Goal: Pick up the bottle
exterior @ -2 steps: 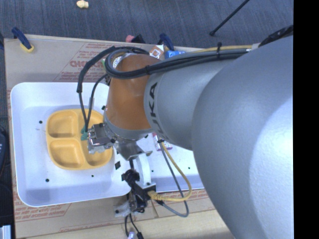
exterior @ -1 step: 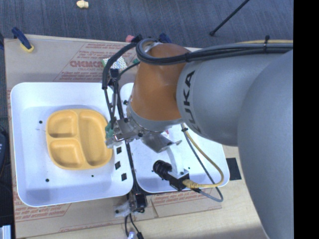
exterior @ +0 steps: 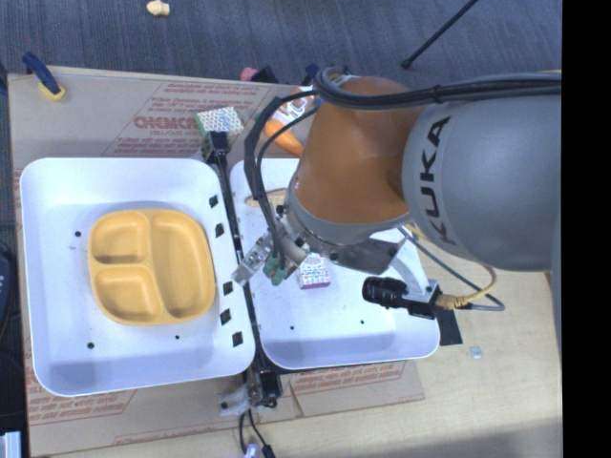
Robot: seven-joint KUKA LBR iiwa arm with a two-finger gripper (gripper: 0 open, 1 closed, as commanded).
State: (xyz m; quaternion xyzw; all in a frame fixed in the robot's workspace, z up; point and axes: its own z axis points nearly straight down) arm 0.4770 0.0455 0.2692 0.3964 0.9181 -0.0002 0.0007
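Note:
My gripper [exterior: 263, 261] hangs low over the left side of the right bin [exterior: 334, 351], close to the divider between the bins. A small dark green object [exterior: 277, 272], possibly the bottle, sits right at the gripper's tip; whether it is gripped is unclear. The arm's big orange and grey wrist hides most of the right bin. A small patterned white and pink block [exterior: 315, 274] lies just right of the gripper.
A yellow divided plate [exterior: 151, 264] lies in the left bin [exterior: 48, 351]. An orange and white item [exterior: 284, 130] peeks out behind the arm at the right bin's far edge. A black cable plug [exterior: 387, 294] hangs from the arm.

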